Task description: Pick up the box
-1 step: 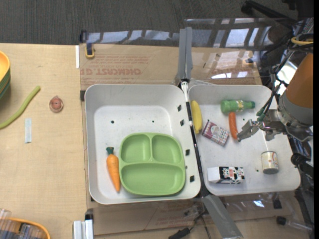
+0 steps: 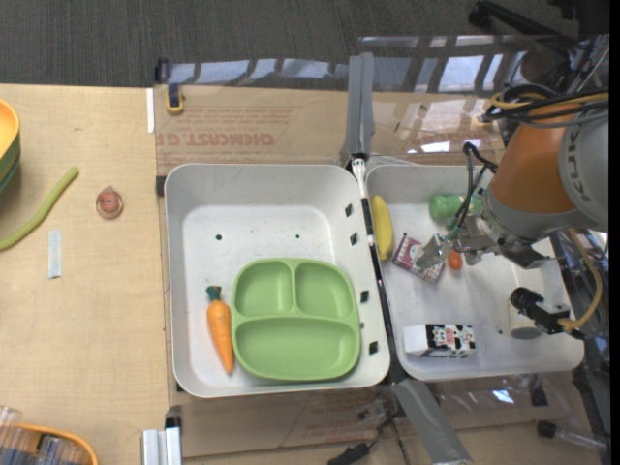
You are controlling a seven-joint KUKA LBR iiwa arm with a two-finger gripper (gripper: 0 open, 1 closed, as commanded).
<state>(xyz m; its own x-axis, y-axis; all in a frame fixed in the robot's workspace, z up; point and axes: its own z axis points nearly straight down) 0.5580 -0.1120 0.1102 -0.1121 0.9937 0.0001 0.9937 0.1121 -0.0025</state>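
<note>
A small white box with black cow spots (image 2: pixel 441 339) lies on its side near the front edge of the right bin (image 2: pixel 504 352). A second small package, red and white (image 2: pixel 417 257), lies tilted in the middle of that bin. My gripper (image 2: pixel 453 247) hangs low over the bin, just right of the red and white package and close to touching it. A small orange item (image 2: pixel 455 259) sits right under the gripper. The spotted box lies apart from the gripper, nearer the front.
A yellow banana (image 2: pixel 383 226) lies along the right bin's left wall and a green lump (image 2: pixel 448 205) sits at its back. The left bin (image 2: pixel 194 211) holds a green divided plate (image 2: pixel 294 318) and a carrot (image 2: pixel 221 329). Cables hang at the right.
</note>
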